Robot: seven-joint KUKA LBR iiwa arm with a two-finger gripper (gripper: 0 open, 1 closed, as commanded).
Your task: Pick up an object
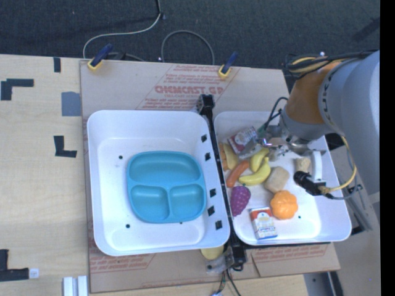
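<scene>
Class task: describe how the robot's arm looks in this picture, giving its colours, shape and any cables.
The arm is thick, rounded and grey, with an orange band above the wrist. A yellow cable loops over the band, and a black cable runs beside the wrist.

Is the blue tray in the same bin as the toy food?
No, the blue tray lies alone in the left bin, while the toy food fills the right bin.
</scene>
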